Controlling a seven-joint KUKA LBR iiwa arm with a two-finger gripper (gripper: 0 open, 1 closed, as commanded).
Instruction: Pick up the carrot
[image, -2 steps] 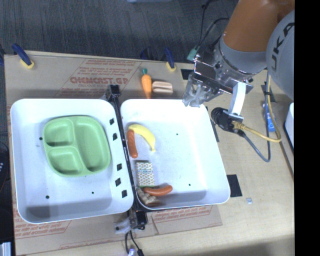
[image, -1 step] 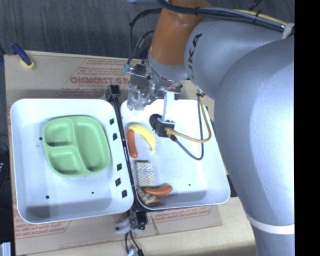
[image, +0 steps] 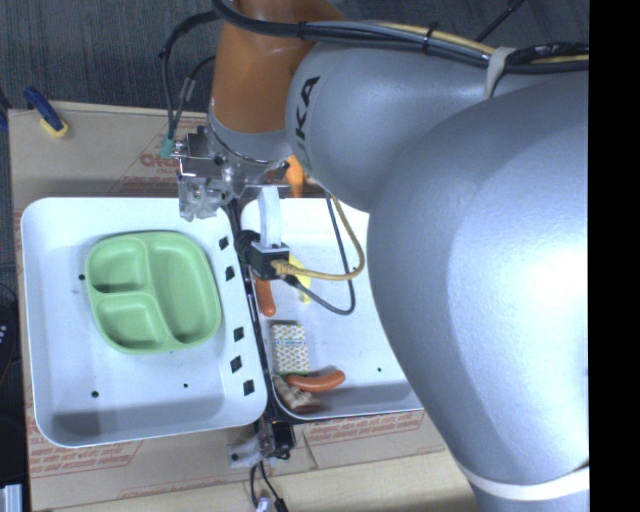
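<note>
Grey robot arm (image: 480, 200) with orange band, two shallow white bins, left bin (image: 60, 380) holding green three-part plastic plate (image: 155, 290), gripper (image: 198, 200) over its far rim, grip state impossible to tell, slim orange carrot (image: 265, 298) in right bin (image: 350, 350) beside the dividing wall

Two bins sit side by side on the bench (image: 350, 440). In the left bin (image: 40, 300), a divided plate (image: 152, 290) lies somewhat left of the middle. In the right bin (image: 385, 390), along its left wall, the carrot (image: 265, 298) lies farthest, a small packet (image: 290, 347) nearer, and a sausage (image: 316, 380) nearest. The hand (image: 200, 190) is over the left bin's far right corner.
</note>
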